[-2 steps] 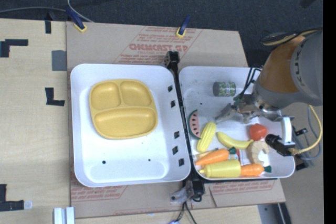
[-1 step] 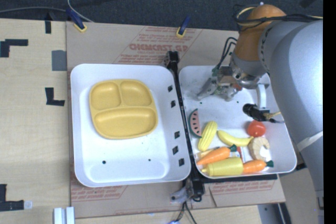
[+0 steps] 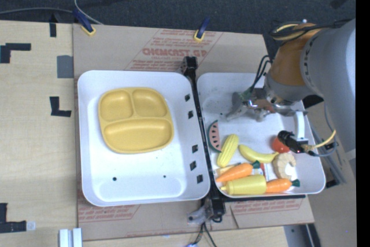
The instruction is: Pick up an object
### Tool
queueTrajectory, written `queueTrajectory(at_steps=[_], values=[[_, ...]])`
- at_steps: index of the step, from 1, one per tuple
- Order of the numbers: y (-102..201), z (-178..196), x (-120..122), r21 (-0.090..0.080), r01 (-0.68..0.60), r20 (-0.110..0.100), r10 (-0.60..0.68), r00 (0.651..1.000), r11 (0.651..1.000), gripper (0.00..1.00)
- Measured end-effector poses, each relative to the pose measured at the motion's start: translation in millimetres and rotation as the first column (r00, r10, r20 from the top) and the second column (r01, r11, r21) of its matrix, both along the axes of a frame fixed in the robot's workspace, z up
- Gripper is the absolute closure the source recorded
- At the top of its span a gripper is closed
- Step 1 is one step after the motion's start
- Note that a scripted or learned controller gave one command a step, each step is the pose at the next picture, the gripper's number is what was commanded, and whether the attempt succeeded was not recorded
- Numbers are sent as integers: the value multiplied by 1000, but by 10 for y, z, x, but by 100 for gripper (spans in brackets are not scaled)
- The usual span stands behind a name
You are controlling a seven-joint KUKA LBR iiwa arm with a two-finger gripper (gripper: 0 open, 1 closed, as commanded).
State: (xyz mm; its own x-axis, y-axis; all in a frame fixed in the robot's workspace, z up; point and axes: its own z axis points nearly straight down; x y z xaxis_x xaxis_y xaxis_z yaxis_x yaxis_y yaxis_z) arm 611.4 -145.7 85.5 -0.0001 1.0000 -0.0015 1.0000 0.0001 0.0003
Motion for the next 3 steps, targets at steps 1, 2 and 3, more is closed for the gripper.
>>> queueTrajectory(at_steps=[1, 2, 3], values=[[428, -6, 179, 2, -2, 1, 2, 1000, 1000, 0], [430, 91, 178, 2, -3, 0, 3, 1000, 1000, 100], [440, 182, 177, 4, -5, -1, 5, 1000, 1000, 100]])
